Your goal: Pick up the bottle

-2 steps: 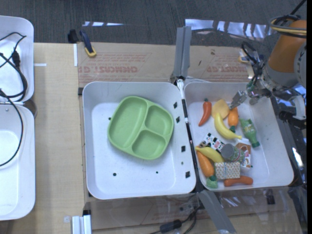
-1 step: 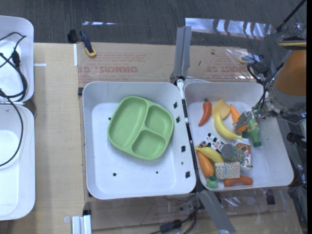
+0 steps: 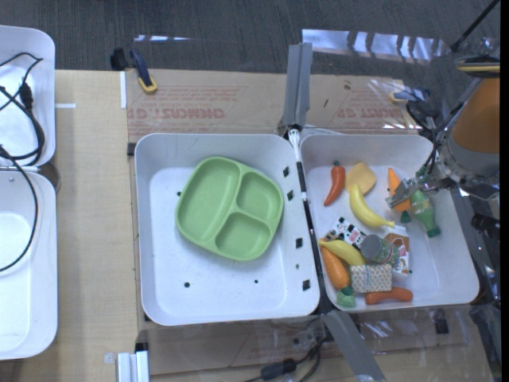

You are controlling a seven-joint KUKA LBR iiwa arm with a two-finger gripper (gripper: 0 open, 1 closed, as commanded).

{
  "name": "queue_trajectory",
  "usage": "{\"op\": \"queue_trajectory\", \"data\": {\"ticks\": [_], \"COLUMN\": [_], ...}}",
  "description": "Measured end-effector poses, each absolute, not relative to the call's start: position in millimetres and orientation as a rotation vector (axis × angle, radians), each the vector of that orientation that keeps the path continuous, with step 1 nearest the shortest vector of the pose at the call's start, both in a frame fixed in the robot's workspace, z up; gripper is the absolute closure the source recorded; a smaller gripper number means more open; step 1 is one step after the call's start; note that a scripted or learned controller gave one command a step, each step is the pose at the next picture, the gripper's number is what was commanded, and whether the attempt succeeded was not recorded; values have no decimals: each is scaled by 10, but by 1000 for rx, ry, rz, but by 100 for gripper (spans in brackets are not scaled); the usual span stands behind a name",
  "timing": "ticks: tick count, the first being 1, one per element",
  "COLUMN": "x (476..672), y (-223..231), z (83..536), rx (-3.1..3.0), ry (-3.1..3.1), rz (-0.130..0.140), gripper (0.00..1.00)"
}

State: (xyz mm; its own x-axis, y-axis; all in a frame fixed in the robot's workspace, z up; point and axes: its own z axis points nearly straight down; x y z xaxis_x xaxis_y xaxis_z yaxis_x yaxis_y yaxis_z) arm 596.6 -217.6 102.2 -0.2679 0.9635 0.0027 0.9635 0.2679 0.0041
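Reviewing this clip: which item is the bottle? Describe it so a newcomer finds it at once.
Look in the right bin, at its far right side beside the gripper. The bottle lies tilted there: small, green, with a darker cap, unlike the yellow bananas and orange carrots nearby.

Bright, even light falls from overhead, and both white bins look clean and slightly washed out on their floors. The left bin (image 3: 159, 277) shows a soft grey shadow along its near wall; the green plate (image 3: 229, 208) casts only a thin, faint one. Strong glare streaks a shiny strip (image 3: 374, 44) beyond the right bin (image 3: 453, 281). The dark floor (image 3: 238, 6) at the top stays dim and low in detail. Small toys are soft and grainy, and the arm (image 3: 481, 122) at the right edge is blurred.
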Motion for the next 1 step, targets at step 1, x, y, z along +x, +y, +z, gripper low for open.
{"op": "queue_trajectory", "data": {"ticks": [1], "x": [6314], "y": [-2221], "z": [2326], "rx": [1791], "ry": [2576], "rz": [0], "gripper": [100]}}
